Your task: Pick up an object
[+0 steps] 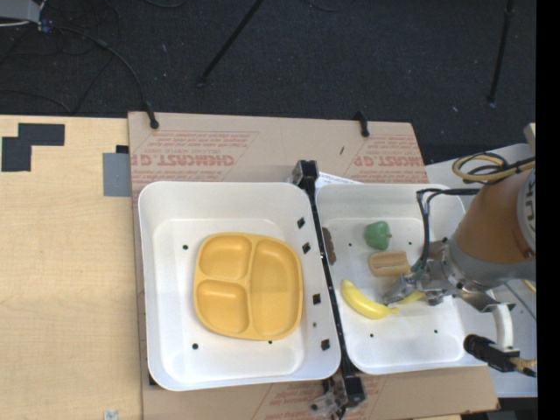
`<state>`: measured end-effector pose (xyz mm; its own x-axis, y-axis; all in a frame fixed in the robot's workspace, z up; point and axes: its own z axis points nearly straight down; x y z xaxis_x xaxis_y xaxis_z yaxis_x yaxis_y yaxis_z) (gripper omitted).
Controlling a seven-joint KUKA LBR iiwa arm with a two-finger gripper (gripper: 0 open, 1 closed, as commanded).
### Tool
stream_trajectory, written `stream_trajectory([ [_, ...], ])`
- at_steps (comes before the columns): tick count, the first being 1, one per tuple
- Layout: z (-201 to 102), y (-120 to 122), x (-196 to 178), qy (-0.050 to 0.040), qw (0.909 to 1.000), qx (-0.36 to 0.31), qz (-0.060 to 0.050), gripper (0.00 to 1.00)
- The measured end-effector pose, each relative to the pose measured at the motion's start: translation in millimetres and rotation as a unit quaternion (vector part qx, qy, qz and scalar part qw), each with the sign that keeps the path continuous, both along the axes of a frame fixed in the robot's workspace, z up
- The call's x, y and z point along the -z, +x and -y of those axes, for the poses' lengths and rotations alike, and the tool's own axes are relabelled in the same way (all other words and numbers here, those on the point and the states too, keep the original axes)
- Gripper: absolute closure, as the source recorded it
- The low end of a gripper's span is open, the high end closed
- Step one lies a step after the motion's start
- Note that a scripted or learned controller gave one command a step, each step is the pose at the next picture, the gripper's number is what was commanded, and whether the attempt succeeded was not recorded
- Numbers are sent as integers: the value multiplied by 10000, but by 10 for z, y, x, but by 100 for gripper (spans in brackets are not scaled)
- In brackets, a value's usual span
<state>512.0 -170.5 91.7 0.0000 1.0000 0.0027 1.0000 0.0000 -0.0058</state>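
Note:
In the right bin point(437, 357), a yellow banana point(360, 300) lies near the middle. A tan block point(388, 262) sits just behind it, and a small green object point(377, 234) lies behind that. My gripper point(409, 287) is low in the bin, right at the banana's right end and just right of the tan block. The grey and orange arm point(490, 230) behind it hides the bin's right side. I cannot make out anything held in the gripper.
The left bin point(166, 234) holds a yellow divided plate point(248, 285). A black divider point(319, 269) runs between the two bins. Cardboard point(227, 151) lies under the bins, and a wooden bench top point(61, 278) lies to the left.

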Motion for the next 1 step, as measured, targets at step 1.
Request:
stream_trajectory([
  [1, 9, -5, -117, 1, 10000, 16, -7, 100],
])
